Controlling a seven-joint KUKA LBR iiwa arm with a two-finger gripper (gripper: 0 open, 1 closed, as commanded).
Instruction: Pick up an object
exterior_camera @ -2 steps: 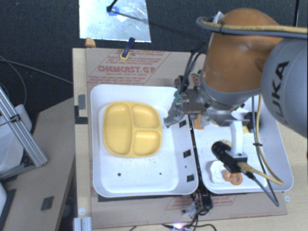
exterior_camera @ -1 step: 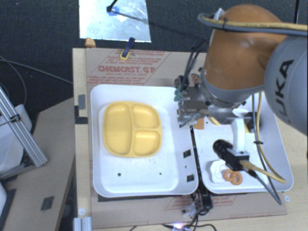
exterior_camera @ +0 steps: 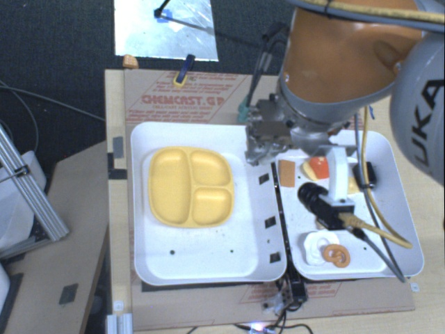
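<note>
The divided tray (exterior_camera: 191, 186) sits in my left bin (exterior_camera: 160, 263). Right of it, in the right bin (exterior_camera: 407, 256): flat block (exterior_camera: 286, 173) nearest, pretzel piece (exterior_camera: 338, 255) further front. My tool (exterior_camera: 259, 152) hangs by the tray's back-right corner.

Looks down on a counter (exterior_camera: 76, 207) bearing two shallow white bins side by side on printed cardboard (exterior_camera: 181, 99). Finds in the left bin (exterior_camera: 149, 256) a yellow plate (exterior_camera: 191, 186) with three compartments, lying flat toward that bin's 12 o'clock. Finds in the right bin (exterior_camera: 389, 160) a brown strip (exterior_camera: 286, 173) at 10 o'clock, with a red-and-white piece (exterior_camera: 316, 167) just beside it at its 3 o'clock. Shows at that bin's 6 o'clock a white piece (exterior_camera: 318, 248) touching an orange ring (exterior_camera: 338, 255). Catches the arm (exterior_camera: 348, 40) entering from 2 o'clock, with the tool (exterior_camera: 266, 143) over the bins' shared edge. Takes in a silver sheet (exterior_camera: 167, 19) at 12 o'clock.
</note>
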